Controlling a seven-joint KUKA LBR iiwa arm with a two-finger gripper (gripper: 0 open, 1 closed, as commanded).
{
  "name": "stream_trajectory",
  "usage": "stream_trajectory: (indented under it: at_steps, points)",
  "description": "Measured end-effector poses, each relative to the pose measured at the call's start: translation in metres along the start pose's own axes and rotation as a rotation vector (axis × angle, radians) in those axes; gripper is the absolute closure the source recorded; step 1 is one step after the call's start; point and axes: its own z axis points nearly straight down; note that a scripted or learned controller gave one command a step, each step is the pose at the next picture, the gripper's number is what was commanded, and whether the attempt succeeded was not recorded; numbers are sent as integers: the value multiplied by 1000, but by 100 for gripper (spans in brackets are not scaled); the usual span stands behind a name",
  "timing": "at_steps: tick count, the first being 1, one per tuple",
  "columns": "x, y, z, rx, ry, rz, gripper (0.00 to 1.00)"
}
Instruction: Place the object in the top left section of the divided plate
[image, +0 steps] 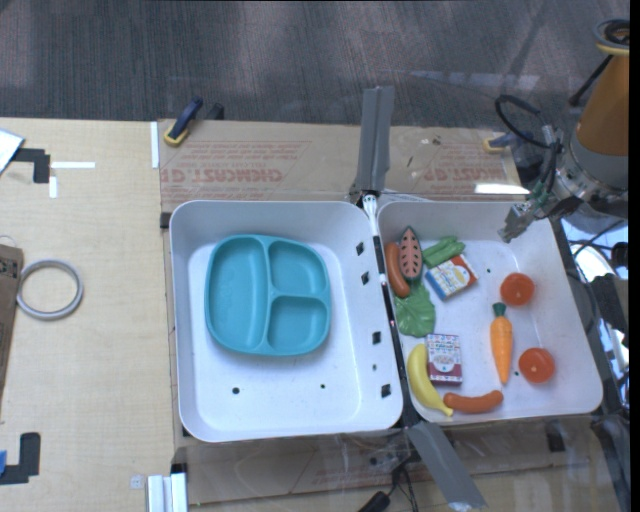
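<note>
Camera view shows our gripper (515, 222) at upper right of the frame, above the right bin's (585, 385) far edge; we cannot tell its grip. We should descend squarely over one toy. The teal plate (268, 295) sits well apart, left of centre.

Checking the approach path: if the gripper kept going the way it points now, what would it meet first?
The gripper points down-left from the right bin's top-right corner. Probably bare white bin floor first; the round orange-red tomato toy lies just beyond. Depth is unclear.
</note>
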Motion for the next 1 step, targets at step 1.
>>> stream_trajectory:
  at_steps: [1]
  points:
    - [9, 40, -63, -3, -2, -166, 100]
